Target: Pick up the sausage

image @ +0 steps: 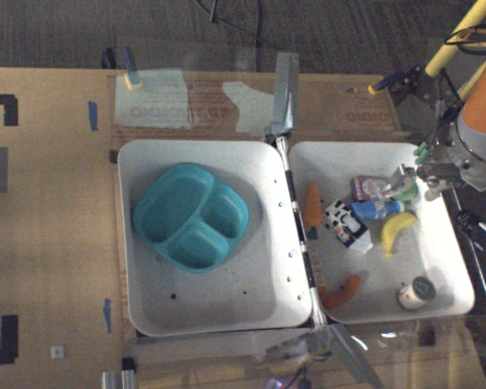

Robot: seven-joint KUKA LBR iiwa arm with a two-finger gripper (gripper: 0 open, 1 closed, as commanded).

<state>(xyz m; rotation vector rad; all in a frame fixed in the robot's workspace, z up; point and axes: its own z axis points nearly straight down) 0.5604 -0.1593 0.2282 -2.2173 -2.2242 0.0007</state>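
Observation:
The sausage (340, 292), a reddish-brown curved link, lies in the front left corner of the right bin (449, 254), against the divider. My gripper (402, 189) hangs over the back right part of that bin, above a purple packet (363, 188) and a blue bottle (375, 210). It is well away from the sausage, up and to the right of it. Nothing shows in its grasp.
The right bin also holds an orange carrot (312, 205), a black-and-white carton (344, 222), a yellow banana (395, 232) and a small round can (417, 292). A teal divided plate (192, 215) sits in the left bin (227, 298). The arm (474, 128) crosses the right rim.

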